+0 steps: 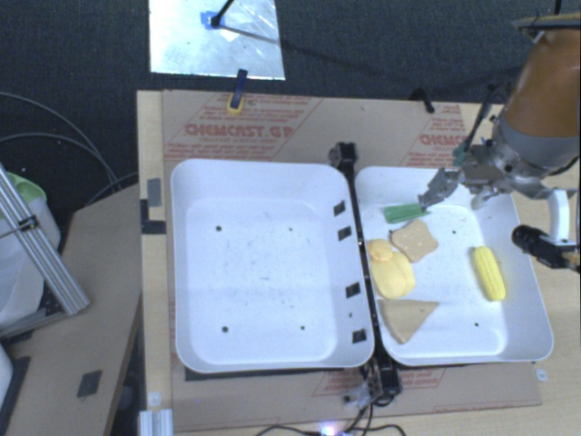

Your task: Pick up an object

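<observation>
Green stick-shaped item, right bin, eleven o'clock; gripper touching its outer end. Whether it sits between the fingers: cannot tell. Risk: contact so near the end may tip or slide it away.

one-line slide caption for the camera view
Gripper over the right bin, beside a green piece, with corn nearby.

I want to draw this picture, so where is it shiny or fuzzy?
In the camera view, the flat silvery metal sheet at the top glares with pale patches; the two shallow white plastic bins look bright and evenly lit, with only faint shadows; the yellow corn cob is fairly crisp, while the grey two-finger gripper by the green flat piece looks soft and slightly blurred.
</observation>
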Available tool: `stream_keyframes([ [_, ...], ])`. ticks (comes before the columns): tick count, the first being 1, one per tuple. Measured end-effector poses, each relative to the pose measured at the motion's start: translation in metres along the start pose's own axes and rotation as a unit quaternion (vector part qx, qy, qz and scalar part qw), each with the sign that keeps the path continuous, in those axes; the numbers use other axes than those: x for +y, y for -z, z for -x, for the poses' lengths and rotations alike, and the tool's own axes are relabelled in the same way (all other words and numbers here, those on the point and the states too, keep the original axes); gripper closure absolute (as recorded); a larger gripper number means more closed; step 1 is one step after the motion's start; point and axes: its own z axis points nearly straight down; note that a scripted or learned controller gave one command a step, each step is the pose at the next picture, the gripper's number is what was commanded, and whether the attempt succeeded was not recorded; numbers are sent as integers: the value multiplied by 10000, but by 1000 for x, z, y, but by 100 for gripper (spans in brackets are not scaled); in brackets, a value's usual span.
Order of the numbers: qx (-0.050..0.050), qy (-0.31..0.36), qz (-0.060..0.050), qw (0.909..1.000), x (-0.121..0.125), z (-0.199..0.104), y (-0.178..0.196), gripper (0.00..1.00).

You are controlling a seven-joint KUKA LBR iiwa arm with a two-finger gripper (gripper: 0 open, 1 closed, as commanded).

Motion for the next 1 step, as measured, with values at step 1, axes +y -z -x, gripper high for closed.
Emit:
stream_keyframes([
  [1, 28, 42, -62, 10000, -70, -88, -79, 0],
])
